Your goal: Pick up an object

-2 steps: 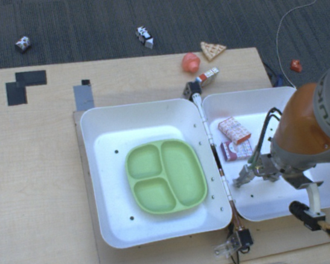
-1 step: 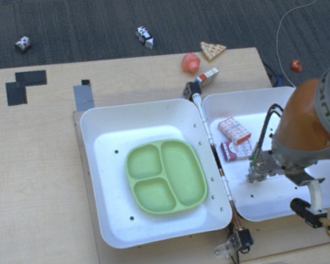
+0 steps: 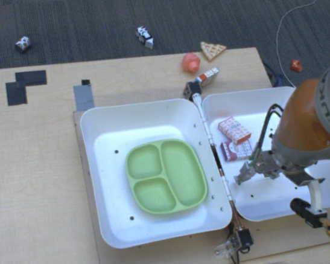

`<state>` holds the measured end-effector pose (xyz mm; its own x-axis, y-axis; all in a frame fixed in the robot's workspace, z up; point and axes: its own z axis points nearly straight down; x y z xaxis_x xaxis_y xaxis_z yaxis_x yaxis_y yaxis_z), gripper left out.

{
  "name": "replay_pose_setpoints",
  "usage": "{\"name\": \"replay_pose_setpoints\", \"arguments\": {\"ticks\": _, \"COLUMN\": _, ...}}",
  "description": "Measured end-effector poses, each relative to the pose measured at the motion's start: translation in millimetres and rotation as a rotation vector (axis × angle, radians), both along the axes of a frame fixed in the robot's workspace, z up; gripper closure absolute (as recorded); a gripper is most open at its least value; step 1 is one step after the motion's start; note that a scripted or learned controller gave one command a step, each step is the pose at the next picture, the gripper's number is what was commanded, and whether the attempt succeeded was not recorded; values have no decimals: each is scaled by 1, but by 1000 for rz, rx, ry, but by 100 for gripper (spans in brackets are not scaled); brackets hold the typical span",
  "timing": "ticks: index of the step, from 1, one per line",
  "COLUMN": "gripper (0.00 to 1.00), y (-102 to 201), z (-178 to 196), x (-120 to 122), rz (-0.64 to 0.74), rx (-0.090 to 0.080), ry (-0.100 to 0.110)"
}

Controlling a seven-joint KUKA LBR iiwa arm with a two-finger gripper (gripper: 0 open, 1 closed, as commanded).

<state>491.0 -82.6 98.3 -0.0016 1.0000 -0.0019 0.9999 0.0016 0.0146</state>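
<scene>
In the right bin point(image 3: 273, 204), a small red and white carton point(image 3: 233, 129) lies near the far left corner. A flat dark red and white packet point(image 3: 235, 151) sits just in front of it. My gripper point(image 3: 248, 173) hangs low over the left middle of this bin, a little nearer the camera than the packet. The grey arm with its orange band point(image 3: 301, 124) covers the bin's right half. I see nothing held in the gripper.
The left bin point(image 3: 106, 167) holds a green divided plate point(image 3: 165, 176). Behind the bins on the bench lie a red ball point(image 3: 190, 62), a pizza-slice toy point(image 3: 213, 49) and a small tube point(image 3: 208, 76). Cables hang at the front right.
</scene>
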Motion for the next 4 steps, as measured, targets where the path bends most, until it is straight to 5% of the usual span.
{"name": "replay_pose_setpoints", "arguments": {"ticks": 1, "gripper": 100, "y": 1, "z": 10, "x": 1, "rz": 2, "rx": 1, "ry": -4}}
{"name": "replay_pose_setpoints", "arguments": {"ticks": 2, "gripper": 0, "y": 1, "z": 10, "x": 1, "rz": 2, "rx": 1, "ry": -4}}
{"name": "replay_pose_setpoints", "arguments": {"ticks": 3, "gripper": 0, "y": 0, "z": -11, "x": -1, "rz": -1, "rx": 1, "ry": 7}}
{"name": "replay_pose_setpoints", "arguments": {"ticks": 4, "gripper": 100, "y": 0, "z": 0, "x": 1, "rz": 1, "rx": 1, "ry": 1}}
